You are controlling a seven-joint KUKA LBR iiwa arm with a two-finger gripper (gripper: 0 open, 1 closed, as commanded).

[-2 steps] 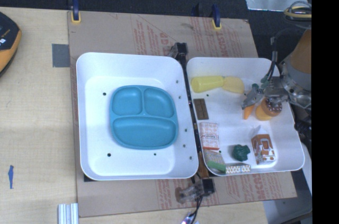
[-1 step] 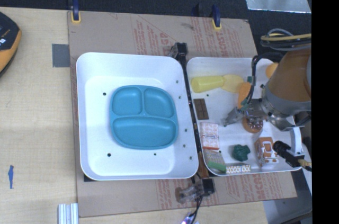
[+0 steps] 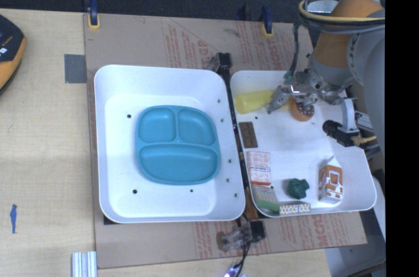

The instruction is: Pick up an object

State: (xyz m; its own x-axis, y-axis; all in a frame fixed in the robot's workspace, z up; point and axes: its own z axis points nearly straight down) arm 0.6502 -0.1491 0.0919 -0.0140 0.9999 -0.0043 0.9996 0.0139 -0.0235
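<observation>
My gripper (image 3: 290,99) hangs low over the back of the right bin (image 3: 357,207), its fingers spread open. A yellow object (image 3: 252,101) lies just to its left, and a small round brown object (image 3: 302,112) sits right below its right side. Nothing is held between the fingers. Further forward in the same bin lie a brown bar (image 3: 247,134), an orange-and-white packet (image 3: 258,168), a dark green lump (image 3: 298,187), a white-and-orange carton (image 3: 331,183) and a flat wrapper (image 3: 288,208) along the front wall.
The left bin (image 3: 111,138) holds a blue divided plate (image 3: 177,143). The grey arm with its orange band (image 3: 347,14) comes in from the upper right. A black part (image 3: 340,131) juts over the right bin's right side. Clamps hold the brown board at the back.
</observation>
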